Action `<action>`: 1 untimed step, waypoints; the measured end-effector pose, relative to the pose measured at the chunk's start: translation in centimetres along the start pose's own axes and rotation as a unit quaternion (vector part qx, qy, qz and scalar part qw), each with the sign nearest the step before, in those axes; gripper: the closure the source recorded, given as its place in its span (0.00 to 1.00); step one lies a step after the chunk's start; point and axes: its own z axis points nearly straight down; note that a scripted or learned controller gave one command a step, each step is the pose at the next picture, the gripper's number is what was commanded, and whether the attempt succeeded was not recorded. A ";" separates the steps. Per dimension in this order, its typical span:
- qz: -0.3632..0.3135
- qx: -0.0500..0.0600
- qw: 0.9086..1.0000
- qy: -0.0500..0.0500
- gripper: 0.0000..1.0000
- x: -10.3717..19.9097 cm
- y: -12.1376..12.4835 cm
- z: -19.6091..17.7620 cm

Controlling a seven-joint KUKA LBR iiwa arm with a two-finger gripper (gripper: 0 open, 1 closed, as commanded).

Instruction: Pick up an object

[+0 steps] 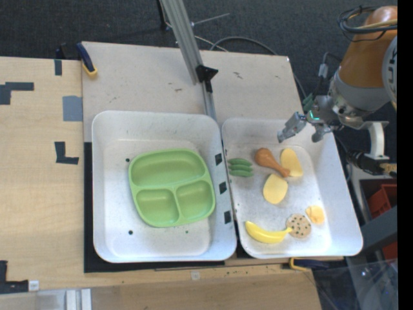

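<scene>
camera view
gripper: the gripper (pixel 302 126) hangs over the far edge of the right bin (pixel 335 234), its two fingers spread wide with nothing between them.
arm: one arm, coming in from the right, orange band above the wrist.
nearest thing: the drumstick (pixel 270 161) lies just near and left of the fingertips, apart from them.
drumstick axis: its long line runs on a slant from far-left, the thick brown end, to near-right, the thin bone end, which touches or overlaps the yellow slice (pixel 292 162).
other things in right bin: a yellow potato-like piece (pixel 275 189) nearer the middle, green beans (pixel 240 167) by the left wall, a banana (pixel 265 233) and a cookie (pixel 298 225) at the near side, a small orange piece (pixel 315 214) beside the cookie.
left bin: the left bin (pixel 103 237) holds a green divided plate (pixel 171 187), well apart from the gripper.
judgement: the coming move probably turns on a short reach down and toward the near-left; closing across the drumstick's thin part looks easier than along its length.
risk: the yellow slice sits tight beside the bone end, so a finger could land on it.
</scene>
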 end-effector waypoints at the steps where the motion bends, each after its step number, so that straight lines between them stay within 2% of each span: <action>1: 0.000 0.002 1.000 0.000 0.00 -0.1 0.1 4.4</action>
